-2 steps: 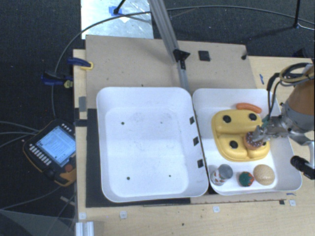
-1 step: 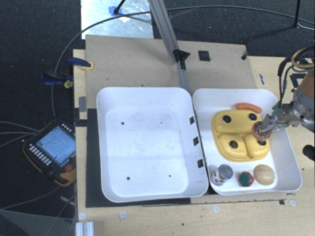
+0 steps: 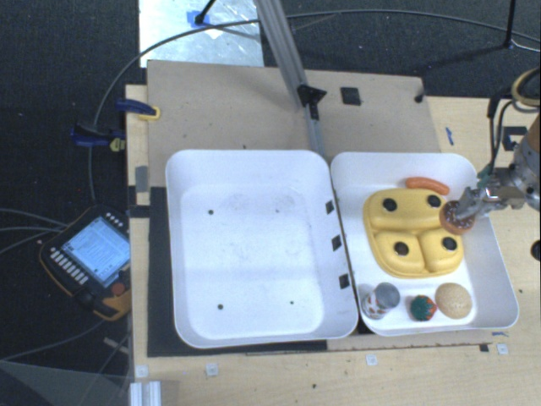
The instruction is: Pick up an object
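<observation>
Between end effector (image 3: 467,203) fingers, a brown ring-shaped doughnut (image 3: 457,216)

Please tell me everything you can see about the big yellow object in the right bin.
The yellow object is a wide, rounded block, matte like soft plastic or foam. Grooves split its top into four lobes, each with one dark round spot. It lies flat in the middle of the right bin. An orange sausage lies just beyond its far edge. A brown ring sits at its right edge, where the gripper reaches in. Three small balls lie apart from it, nearer the camera.
</observation>
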